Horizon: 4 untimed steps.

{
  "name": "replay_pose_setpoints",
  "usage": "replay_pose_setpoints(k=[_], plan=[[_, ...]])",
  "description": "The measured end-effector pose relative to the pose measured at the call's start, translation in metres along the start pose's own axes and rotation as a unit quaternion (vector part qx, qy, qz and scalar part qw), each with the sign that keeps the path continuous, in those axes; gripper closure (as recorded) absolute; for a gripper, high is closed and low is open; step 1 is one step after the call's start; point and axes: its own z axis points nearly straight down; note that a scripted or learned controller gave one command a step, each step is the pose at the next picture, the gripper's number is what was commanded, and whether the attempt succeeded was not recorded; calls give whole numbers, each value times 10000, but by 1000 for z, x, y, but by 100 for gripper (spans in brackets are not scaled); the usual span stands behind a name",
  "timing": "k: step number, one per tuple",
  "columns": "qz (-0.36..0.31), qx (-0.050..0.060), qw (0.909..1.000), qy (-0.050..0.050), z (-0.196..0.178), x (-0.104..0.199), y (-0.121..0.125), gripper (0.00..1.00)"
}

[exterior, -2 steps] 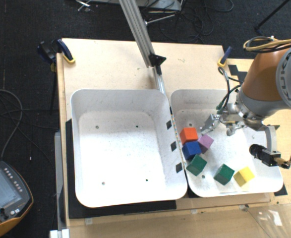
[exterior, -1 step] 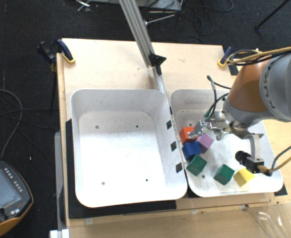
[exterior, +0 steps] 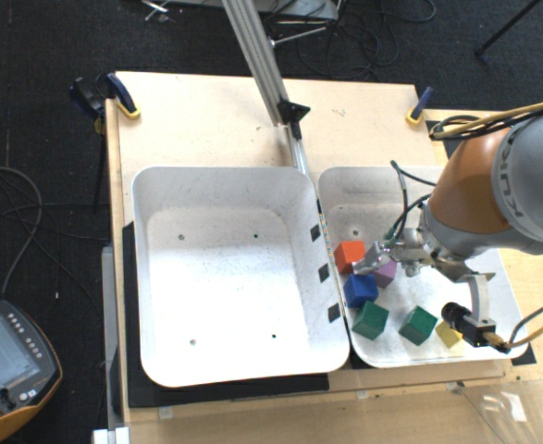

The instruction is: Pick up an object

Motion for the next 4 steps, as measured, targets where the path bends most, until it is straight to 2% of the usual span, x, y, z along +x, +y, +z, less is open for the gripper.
replay_pose_setpoints(k=[1, 2, 3, 4], plan=[[30, 137, 9999, -2, -8, -68, 45, 0], [-8, 162, 9999, 17, 16, -17, 21, 0], [7, 151, 9999, 18, 5, -19, 22, 100], [-44, 123, 9999, 41, -87, 78, 52, 100]])
